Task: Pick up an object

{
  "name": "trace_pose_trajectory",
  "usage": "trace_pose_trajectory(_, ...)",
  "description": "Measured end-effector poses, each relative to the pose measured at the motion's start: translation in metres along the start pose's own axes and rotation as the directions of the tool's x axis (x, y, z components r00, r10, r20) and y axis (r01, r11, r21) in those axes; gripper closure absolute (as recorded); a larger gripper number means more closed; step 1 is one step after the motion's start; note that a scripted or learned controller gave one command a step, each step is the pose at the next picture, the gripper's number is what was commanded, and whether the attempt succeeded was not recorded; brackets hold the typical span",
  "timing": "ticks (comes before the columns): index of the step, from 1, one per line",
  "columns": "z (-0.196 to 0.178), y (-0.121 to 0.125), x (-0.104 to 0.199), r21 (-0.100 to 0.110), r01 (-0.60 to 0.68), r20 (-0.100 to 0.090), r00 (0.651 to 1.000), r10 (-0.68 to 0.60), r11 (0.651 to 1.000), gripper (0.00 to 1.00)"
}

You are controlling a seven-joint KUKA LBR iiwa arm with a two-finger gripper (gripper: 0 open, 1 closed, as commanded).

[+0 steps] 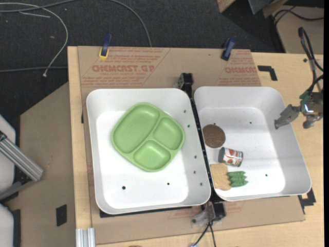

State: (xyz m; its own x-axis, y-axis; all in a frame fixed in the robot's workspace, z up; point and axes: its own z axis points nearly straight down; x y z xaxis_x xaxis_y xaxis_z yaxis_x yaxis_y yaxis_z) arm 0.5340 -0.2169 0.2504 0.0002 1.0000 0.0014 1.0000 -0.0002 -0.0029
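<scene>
- Cardboard-covered bench [128, 68], printed in red, with two blue clips on its far edge.
- Left bin [103, 189], white and shallow, touching the right bin [288, 181] along their shared edge.
- Green divided plate [148, 136], three compartments, lying flat near the middle of the left bin.
- Brown round disc [214, 136], flat in the right bin near its left wall.
- Small can [231, 157] with a red and white label, on its side just in front of the disc.
- Tan flat piece [219, 176] at the bin's near left, touching a small green leafy item [237, 178] to its right.
- Gripper [294, 115] at the right bin's far right rim, well apart from all objects; whether its jaws are apart or together cannot be told.
</scene>
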Motion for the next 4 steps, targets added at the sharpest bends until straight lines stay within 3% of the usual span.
trace_pose_trajectory(1,-0.001,0.001,0.000,-0.002,0.001,0.001,1.000,-0.001,1.000,0.00)
trace_pose_trajectory(4,0.164,0.005,0.006,0.003,0.000,-0.002,1.000,0.000,1.000,0.00)
